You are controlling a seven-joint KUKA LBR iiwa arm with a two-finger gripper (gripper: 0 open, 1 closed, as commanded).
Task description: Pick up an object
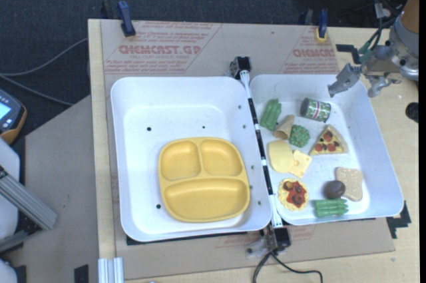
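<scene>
While the yellow divided plate sits alone in the left bin, the toy foods crowd the right bin; the can lies nearest the hand, which hangs released, grasping nothing. Approach stage: next, descend squarely over one piece.

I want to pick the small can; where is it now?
The green can lies in the right bin, near its far edge, above the pizza slice and right of the green pickle.
</scene>
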